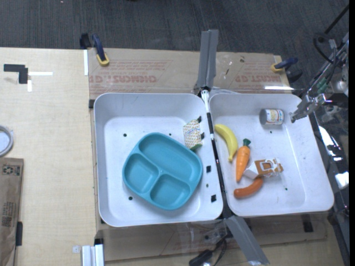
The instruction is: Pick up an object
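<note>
arm [333, 73]: thin grey metal parts, mostly cut off by the frame
cables: black, looped beside it
gripper [302, 111]: small, silvery metal

Robotics lab test bench, plywood worktop [44, 148] with clamps [100, 50], tape marks [16, 71], two white bins [105, 165] of toy food, cabling at right edge [331, 49], dark carpet floor [166, 10].

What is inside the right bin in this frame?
The right bin holds a banana, a carrot, a sausage, a small carton and a can lying on its side. The carton's underside is hidden.
</note>
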`<state>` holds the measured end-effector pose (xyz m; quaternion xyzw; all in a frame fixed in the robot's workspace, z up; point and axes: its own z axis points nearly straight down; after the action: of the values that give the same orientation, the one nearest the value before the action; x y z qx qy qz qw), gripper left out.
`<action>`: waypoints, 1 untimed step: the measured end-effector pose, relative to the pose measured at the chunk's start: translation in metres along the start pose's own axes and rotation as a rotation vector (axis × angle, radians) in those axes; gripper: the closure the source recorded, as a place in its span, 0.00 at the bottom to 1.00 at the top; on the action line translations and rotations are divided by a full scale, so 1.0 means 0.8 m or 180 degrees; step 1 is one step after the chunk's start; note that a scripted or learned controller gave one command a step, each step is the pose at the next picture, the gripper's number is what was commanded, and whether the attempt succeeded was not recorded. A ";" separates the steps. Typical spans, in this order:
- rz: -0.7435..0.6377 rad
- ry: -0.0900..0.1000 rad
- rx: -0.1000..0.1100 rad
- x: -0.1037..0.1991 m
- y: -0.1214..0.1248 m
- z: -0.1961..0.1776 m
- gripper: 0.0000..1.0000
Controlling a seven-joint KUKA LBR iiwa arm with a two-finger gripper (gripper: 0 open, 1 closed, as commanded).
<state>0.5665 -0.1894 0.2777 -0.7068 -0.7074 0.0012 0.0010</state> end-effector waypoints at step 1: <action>0.0320 0.0000 0.0000 0.036 0.024 0.134 0.00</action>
<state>0.5851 -0.1608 0.1708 -0.7414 -0.6710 0.0013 0.0010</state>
